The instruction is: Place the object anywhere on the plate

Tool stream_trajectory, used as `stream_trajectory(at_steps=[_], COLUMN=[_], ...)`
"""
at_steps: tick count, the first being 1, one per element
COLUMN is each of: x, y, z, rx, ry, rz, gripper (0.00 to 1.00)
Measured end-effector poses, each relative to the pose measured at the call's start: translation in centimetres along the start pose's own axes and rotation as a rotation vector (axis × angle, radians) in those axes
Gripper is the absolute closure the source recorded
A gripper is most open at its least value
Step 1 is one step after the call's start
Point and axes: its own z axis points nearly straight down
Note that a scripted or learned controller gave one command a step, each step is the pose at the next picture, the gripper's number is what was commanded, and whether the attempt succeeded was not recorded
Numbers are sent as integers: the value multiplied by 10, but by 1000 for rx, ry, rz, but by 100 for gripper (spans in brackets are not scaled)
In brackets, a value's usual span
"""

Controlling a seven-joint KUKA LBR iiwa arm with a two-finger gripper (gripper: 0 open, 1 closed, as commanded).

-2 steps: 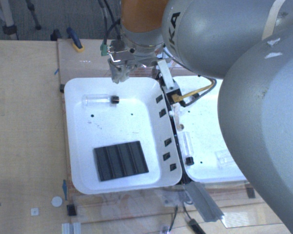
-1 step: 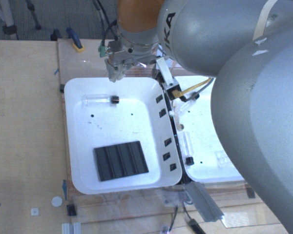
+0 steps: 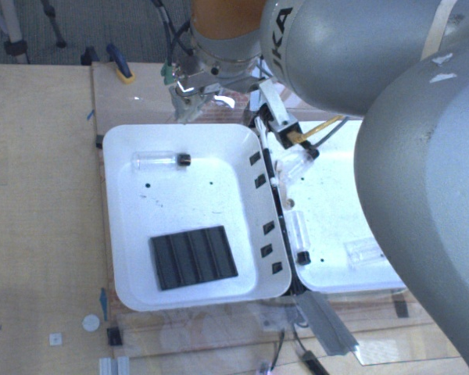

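A black ridged plate (image 3: 191,258) lies flat in the near part of the left bin (image 3: 117,209). A clear tube with a black cap (image 3: 160,160) lies on its side near that bin's far left corner, well apart from the plate. My gripper (image 3: 191,104) hangs over the far rim of the left bin, behind and a little right of the tube. Nothing shows in its grasp. The grey arm with its orange band covers the top and right of the view.
A second clear tube with a black cap (image 3: 298,239) lies in the right bin (image 3: 336,283) close to the shared wall. A small clear piece (image 3: 364,251) rests further right. Black clips line the divider (image 3: 270,229). Small parts lie on the bench at lower left.
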Motion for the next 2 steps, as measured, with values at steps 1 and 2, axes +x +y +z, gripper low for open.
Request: stream_trajectory(at_steps=[1, 2], x=[-1, 0], y=[-1, -1], z=[23, 22], rx=[8, 7], ry=[2, 1], rz=[-58, -133], gripper=[100, 100])
